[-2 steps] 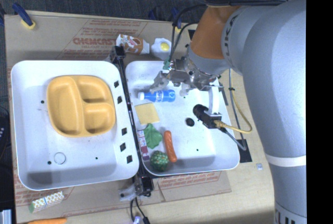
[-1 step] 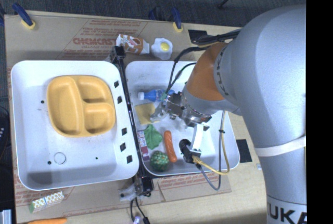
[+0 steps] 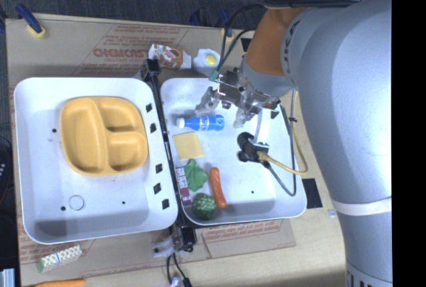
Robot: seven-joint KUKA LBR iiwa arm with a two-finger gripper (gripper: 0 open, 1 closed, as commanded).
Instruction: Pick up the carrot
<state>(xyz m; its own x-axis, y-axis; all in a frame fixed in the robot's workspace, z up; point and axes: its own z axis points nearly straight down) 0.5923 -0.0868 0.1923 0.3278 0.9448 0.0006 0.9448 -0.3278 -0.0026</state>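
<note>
We are observing the carrot [image 3: 217, 187] lying in the right bin [image 3: 283, 202], beside the broccoli [image 3: 204, 206], well below the gripper [image 3: 226, 108], whose fingers are spreading apart, grasping nothing, over the blue bottle [image 3: 202, 122]

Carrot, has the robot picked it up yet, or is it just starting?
Nothing looks done yet. The carrot lies flat on the floor of the right bin, beside the green leaf and the broccoli. The hand hangs over the far end of that bin, near the blue bottle, apart from the carrot. Left to do: move over the carrot, come down, grip it and lift.
</note>
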